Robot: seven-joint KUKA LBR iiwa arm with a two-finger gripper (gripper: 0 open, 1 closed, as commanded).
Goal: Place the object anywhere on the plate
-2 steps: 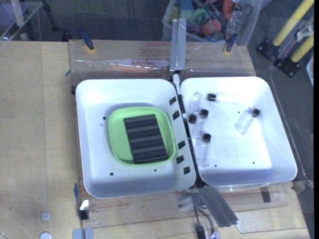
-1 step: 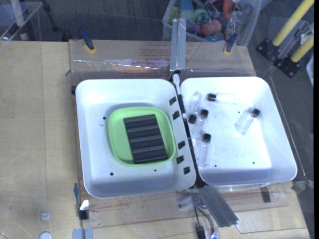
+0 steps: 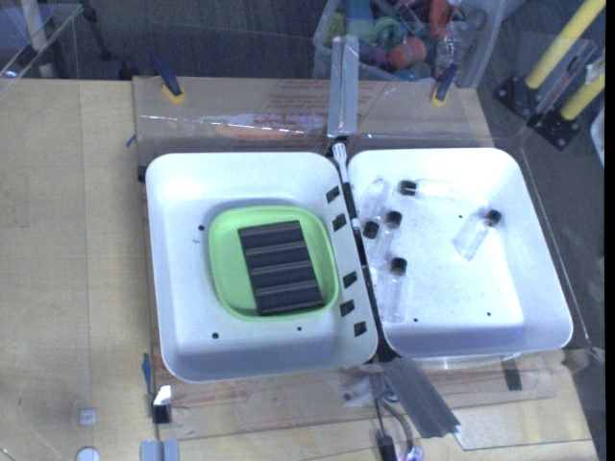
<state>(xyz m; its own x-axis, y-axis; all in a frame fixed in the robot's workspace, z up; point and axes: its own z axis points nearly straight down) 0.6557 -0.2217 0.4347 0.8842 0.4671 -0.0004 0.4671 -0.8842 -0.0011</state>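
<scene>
A light green square plate (image 3: 223, 257) lies in the middle of the left white bin (image 3: 178, 190). On the plate rests a black ridged rectangular block (image 3: 281, 267), lying flat and slightly turned, covering most of the plate's centre. Several clear vials with black caps lie in the right white bin (image 3: 524, 296): one near the back (image 3: 423, 189), one toward the right (image 3: 476, 233), and others along the left wall (image 3: 393, 281).
A divider with black clips (image 3: 348, 248) runs between the two bins. Behind the bins stands a clear box of colourful toys (image 3: 408, 17). Yellow bars (image 3: 577, 17) lean at the far right. Bare wooden bench (image 3: 67, 257) lies to the left.
</scene>
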